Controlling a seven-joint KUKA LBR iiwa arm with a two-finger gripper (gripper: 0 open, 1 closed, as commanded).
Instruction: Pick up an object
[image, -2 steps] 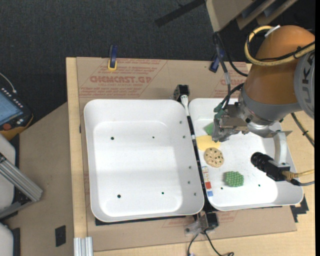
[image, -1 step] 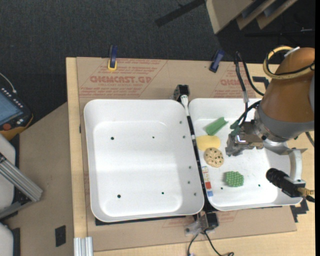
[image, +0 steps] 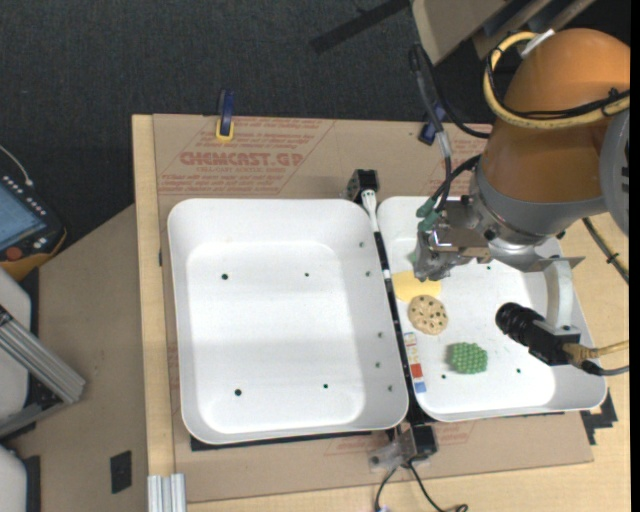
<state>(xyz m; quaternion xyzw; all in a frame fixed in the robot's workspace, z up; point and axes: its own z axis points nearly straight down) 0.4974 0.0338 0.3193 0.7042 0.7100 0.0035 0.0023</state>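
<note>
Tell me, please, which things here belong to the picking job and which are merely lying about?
Job: gripper; yellow flat piece, partly hidden by it; chocolate-chip cookie; green knobbly round toy; right bin, holding those three.
Lying about: left bin; blue clamp; cardboard sheet under the bins.

- One fixed camera: I look down on the bench (image: 300, 150) at a slant, from moderate height.
- Both bins in frame: view-left bin (image: 270, 310), view-right bin (image: 515, 395).
- Arm (image: 560, 120) enters from view right.

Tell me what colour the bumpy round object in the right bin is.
The bumpy round object is green, clearest in the camera view.
</note>
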